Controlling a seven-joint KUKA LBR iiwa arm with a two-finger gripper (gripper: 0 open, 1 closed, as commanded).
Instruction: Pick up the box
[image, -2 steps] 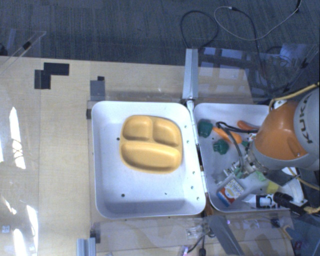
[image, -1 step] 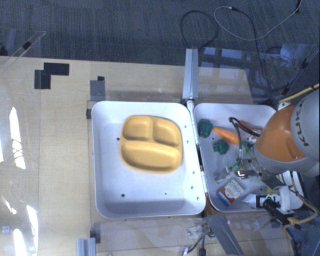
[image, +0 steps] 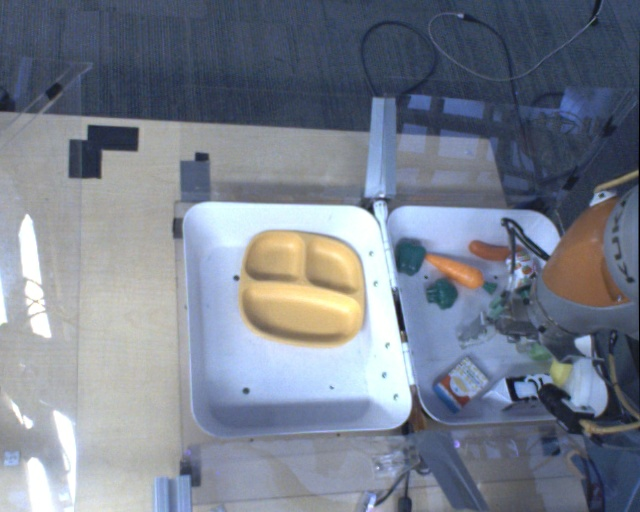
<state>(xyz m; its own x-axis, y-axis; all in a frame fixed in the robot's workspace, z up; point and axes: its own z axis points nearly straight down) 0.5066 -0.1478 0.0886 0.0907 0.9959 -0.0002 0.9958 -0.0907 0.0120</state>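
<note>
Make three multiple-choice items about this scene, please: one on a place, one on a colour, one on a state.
1. Where does the box lie?
A. left bin
B. right bin
C. bare bench

2. What colour is the compartment tray?
A. yellow
B. blue
C. red

3. How is the box now?
A. lifted by the gripper
B. stacked on the tray
C. lying on the bin floor

Answers: 1 B, it lies near the front of the right bin. 2 A, the tray in the left bin is yellow. 3 C, it lies flat, apart from the gripper.

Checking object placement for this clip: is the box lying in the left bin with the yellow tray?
No, the box lies in the right bin, while the yellow tray sits in the left bin.
</note>
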